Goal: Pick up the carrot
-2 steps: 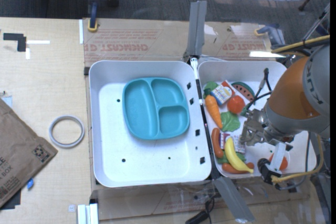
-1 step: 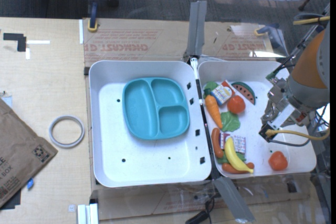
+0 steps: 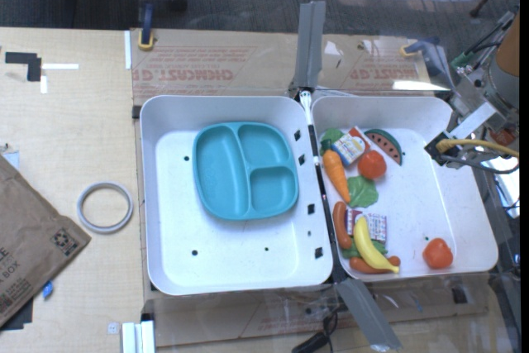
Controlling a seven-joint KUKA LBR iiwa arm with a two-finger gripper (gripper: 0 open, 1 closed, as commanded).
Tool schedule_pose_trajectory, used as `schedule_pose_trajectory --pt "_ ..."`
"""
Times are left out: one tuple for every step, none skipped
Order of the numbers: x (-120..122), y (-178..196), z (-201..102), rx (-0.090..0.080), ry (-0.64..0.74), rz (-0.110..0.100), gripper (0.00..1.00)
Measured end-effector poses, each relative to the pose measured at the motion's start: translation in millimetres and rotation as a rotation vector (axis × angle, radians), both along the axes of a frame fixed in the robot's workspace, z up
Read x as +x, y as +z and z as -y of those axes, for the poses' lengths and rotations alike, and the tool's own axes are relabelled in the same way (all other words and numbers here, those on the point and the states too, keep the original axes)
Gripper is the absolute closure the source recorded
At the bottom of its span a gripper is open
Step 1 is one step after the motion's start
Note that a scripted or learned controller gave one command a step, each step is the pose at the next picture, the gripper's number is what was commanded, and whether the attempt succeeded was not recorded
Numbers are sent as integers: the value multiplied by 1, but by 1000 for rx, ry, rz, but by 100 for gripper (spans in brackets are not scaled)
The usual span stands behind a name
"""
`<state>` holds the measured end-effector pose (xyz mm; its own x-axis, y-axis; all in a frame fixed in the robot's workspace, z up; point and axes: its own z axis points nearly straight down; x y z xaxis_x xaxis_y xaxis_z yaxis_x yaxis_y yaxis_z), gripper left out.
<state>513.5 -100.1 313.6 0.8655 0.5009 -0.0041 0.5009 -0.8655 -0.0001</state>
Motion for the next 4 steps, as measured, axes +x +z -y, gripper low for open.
schedule_pose_trajectory --pt "-35 128 -16 -2 -319 1 100" --pt "-35 127 -16 -2 -320 1 0" --pt "-35 76 -83 -2 -325 2 0" --pt "-36 -11 -141 -2 -323 2 0"
